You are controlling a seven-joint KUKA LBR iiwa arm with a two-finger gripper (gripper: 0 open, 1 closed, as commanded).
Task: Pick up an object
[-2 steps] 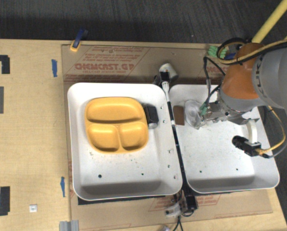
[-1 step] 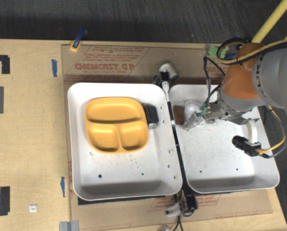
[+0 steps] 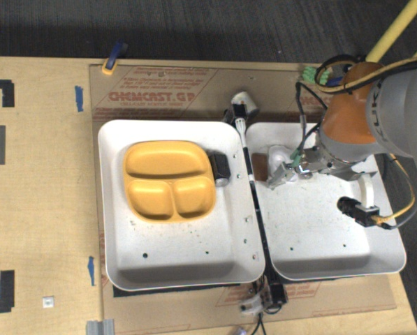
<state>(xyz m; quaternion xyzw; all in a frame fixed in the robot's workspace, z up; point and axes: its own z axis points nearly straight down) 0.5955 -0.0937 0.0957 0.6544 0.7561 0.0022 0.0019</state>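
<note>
My bench point(image 3: 47, 187) carries two white bins side by side, and I reach in from the right over the right bin point(image 3: 320, 246). The left bin point(image 3: 173, 257) holds the biggest thing here, a yellow divided tray point(image 3: 170, 179), lying flat toward the bin's far half. Just beside its right edge, touching or nearly so, sits a small dark object point(image 3: 219, 167) with a pale end, close against the bin's right wall.

My arm point(image 3: 383, 110) hangs over the far right corner, and my claw point(image 3: 281, 169) is low in the far left part of the right bin, near the wall shared with the other bin. A brownish patch point(image 3: 259, 167) lies just left of it; I cannot tell whether that is an object or a mark on the bin.

Whether my claw is wide or narrow I cannot tell, and I see nothing gripped in it. So I judge the pick not yet done: the tray and the dark object both rest in the left bin, and a grasp and a lift are left.
</note>
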